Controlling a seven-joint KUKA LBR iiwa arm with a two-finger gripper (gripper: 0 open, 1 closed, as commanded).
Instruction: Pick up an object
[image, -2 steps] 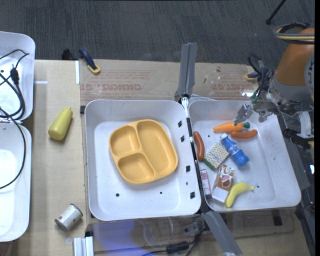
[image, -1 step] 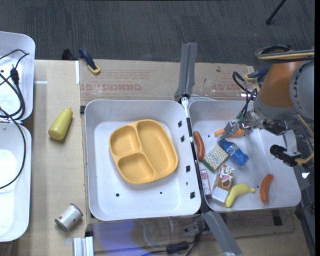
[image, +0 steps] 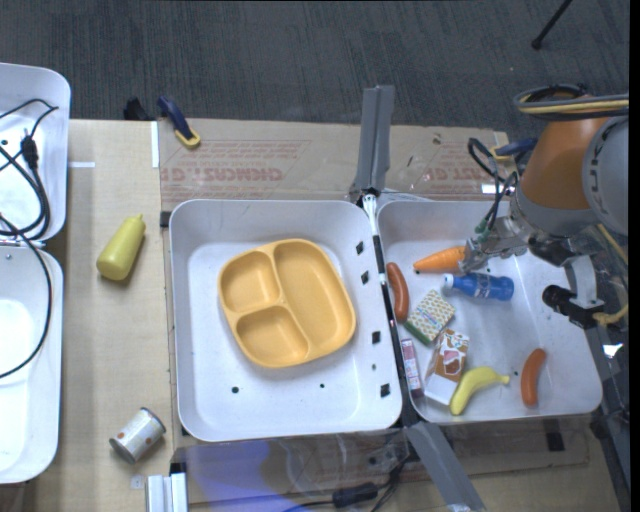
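Arm (image: 570, 160) comes in from the right, grey w/ orange band, wrist over the back of the right bin (image: 575, 400). Hand (image: 487, 247) sits low at the rear-left part of that bin, tip just beside the wide end of an orange carrot (image: 440, 261) and right above a blue bottle (image: 480, 287) lying on its side; looks touching or nearly so, can't tell which. Can't tell how far the hand is open, too small and blurred, and nothing visibly between its tips. Other stuff in right bin: a sausage (image: 398, 290) along the left wall, a checkered green/yellow packet (image: 430, 315) near mid, a small carton (image: 451, 353) in front of it, a yellow banana (image: 477, 387) at the front just beside the carton, a 2nd sausage (image: 532, 376) toward the front right, well apart from the hand. A thin red bar (image: 408, 362) lies by the divider btw the bins. Left bin (image: 190, 330) holds a yellow 3-compartment plate (image: 287, 301), roughly centred. On the bench (image: 110, 340) left of the bins: a yellow squeeze bottle (image: 121, 248) lying down, and a small tin can (image: 136, 434) near the front left corner. A blue-yellow clamp (image: 178, 122) sits at the back edge.
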